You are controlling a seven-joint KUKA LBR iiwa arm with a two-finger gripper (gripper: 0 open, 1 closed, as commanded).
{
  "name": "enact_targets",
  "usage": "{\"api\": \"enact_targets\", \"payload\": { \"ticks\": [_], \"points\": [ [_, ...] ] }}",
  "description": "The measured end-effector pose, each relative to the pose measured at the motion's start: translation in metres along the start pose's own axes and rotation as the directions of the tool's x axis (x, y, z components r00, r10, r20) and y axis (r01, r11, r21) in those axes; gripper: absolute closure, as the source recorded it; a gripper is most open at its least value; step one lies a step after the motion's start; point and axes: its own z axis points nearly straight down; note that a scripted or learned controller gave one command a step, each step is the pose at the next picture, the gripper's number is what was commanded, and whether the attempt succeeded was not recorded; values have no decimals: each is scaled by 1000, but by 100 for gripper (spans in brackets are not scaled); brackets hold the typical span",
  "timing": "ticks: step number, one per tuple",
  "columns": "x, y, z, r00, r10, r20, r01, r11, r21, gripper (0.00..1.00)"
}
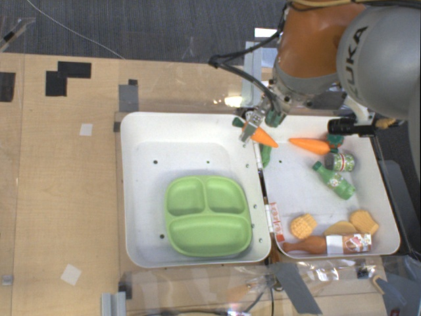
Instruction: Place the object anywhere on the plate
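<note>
Nearest the camera, in the left white bin point(135, 176), lies the light green plastic plate with three compartments point(208, 216), which serves as the landmark here. To the right of the plate, in the near end of the right white bin point(389, 232), sit a round yellow waffle-like toy point(302, 226), a tan bread-shaped piece point(364, 221) and a brown bottle with a white label point(332, 244) lying on its side. Farther back and to the plate's right are a green bottle point(334, 178) and a small green can point(342, 161), then an orange toy carrot point(312, 145). Beyond the plate's far right corner, over the divide between the bins, the two-finger gripper point(256, 125) hangs with a second orange carrot with a green top point(264, 137) at its tips; whether the fingers clamp it cannot be told. Above rises the grey arm with its orange band point(312, 28).
</note>
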Motion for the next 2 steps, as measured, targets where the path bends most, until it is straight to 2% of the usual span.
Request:
{"api": "enact_targets", "payload": {
  "ticks": [1, 2],
  "points": [
    [77, 17, 26, 1000, 5, -6, -5, 1000, 0, 100],
    [74, 15, 25, 1000, 11, -2, -11, 1000, 0, 0]
  ]
}}
